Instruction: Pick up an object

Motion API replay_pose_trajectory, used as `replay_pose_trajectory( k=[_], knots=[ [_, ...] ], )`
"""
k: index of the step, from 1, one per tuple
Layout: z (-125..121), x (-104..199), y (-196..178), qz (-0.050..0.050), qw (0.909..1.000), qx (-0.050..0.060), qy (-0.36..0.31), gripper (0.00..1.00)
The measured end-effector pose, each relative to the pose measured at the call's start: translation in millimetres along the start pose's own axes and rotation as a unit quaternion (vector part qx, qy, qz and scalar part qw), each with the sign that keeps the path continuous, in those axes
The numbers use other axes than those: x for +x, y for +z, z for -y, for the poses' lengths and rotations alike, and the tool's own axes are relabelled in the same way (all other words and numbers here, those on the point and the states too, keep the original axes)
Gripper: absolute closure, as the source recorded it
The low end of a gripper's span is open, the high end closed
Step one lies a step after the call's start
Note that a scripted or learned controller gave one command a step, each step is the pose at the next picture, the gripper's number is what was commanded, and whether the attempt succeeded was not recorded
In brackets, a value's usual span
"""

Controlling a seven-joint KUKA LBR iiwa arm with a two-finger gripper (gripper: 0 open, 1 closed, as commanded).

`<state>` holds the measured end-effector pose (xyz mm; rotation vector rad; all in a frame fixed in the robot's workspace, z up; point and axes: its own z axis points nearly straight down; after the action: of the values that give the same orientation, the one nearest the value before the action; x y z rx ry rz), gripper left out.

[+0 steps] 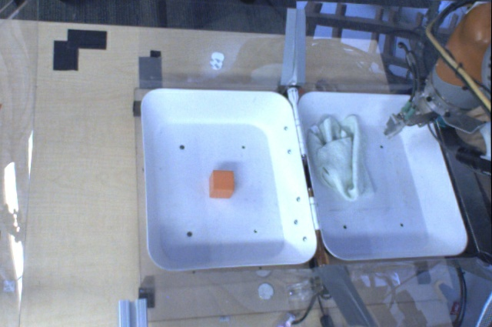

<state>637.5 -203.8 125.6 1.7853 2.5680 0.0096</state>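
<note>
Cube (222, 184) left bin, cloth (338, 156) right.

Around the orange block (221, 184) the left bin (177, 114) lies open on every side; the pale cloth (339, 156) crowds my right bin's (415, 225) near-divider strip.

Two white bins on bench: left bin (161, 164), right bin (430, 233). One orange cube (221, 184), left bin centre. One crumpled white cloth (339, 156), near right bin's left edge. One gripper (396, 125).
</note>
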Motion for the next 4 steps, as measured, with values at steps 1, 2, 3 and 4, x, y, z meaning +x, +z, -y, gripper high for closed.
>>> replay_pose_trajectory(
  k=[1, 2, 3, 4],
  knots=[
    [-35.0, 5.6, -91.7, -0.001, 1.0, 0.002, 0.002, 1.0],
    [-37.1, 6.0, -103.4, 0.001, 1.0, 0.0, 0.0, 1.0],
    [-26.5, -11.5, -103.8, -0.001, 0.9857, 0.004, 0.168, 1.0],
    [-31.4, -12.9, -98.6, -0.001, 0.9589, 0.005, 0.284, 1.0]
  ],
)
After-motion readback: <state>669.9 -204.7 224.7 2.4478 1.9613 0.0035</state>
